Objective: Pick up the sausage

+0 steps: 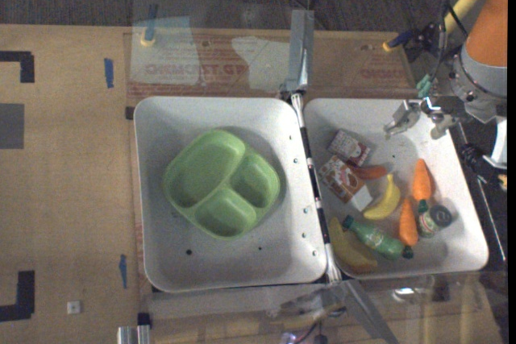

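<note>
Approaching stage: you see the gripper (418, 115) hovering at the right bin's (476, 254) far edge, jaws parted, holding nothing; next, descend onto the sausage (372, 172).

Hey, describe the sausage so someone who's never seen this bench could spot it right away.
Look in the right bin, the one crowded with toy food. Near its middle, the sausage lies just right of two small cartons and above a yellow banana. It is short, reddish-brown and blunt-ended, unlike the brighter, tapered orange carrots.
</note>
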Tool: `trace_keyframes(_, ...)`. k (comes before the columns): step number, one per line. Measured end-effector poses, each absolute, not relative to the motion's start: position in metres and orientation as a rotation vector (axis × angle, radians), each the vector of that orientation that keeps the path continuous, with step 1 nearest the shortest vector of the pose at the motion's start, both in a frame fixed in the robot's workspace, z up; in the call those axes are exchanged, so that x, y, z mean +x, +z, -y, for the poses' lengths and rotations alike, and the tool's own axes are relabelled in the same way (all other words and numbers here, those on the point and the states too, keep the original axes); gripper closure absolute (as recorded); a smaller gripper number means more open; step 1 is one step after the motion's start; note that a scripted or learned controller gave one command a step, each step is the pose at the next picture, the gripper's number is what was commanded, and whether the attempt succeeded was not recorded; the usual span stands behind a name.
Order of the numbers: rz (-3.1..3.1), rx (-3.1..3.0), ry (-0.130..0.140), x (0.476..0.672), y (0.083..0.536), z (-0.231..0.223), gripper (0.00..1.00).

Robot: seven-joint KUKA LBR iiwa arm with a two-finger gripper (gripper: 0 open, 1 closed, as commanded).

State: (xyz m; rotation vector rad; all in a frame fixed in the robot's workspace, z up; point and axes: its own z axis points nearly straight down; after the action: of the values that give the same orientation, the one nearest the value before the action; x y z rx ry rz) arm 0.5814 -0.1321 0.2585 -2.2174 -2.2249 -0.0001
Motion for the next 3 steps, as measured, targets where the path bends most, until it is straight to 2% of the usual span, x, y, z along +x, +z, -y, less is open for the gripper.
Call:
trace_keyframes(1, 2.348, -2.118, -0.031, 0.576, 0.114, 0.107, 0.0)
trace_keyframes(2, 2.322, -2.142, -0.017, 0.634, 0.094, 0.128, 0.0)
trace_keyframes(3, 2.324, -2.144, -0.022, 0.635, 0.106, 0.128, 1.0)
